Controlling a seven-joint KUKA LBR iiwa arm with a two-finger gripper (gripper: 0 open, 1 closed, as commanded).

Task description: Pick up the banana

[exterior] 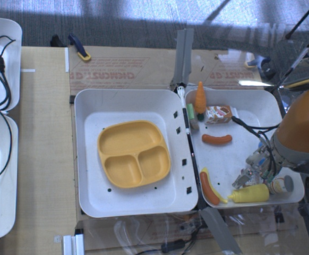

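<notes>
The banana (209, 187) lies at the near left corner of the right bin (239, 97), apart from the gripper (248, 173). The gripper sits low just above a yellow bottle (250, 194); finger opening cannot be determined, apparently nothing held. Farther back: a sausage (216, 139), a wrapped snack (219, 114), a carrot (199, 101). The left bin (85, 142) holds a yellow divided plate (134, 153).

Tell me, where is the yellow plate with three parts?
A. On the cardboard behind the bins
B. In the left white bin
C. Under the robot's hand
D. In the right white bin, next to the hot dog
B: the yellow plate lies flat in the middle of the left white bin, while the food toys and the robot's hand are over in the right white bin.
</notes>
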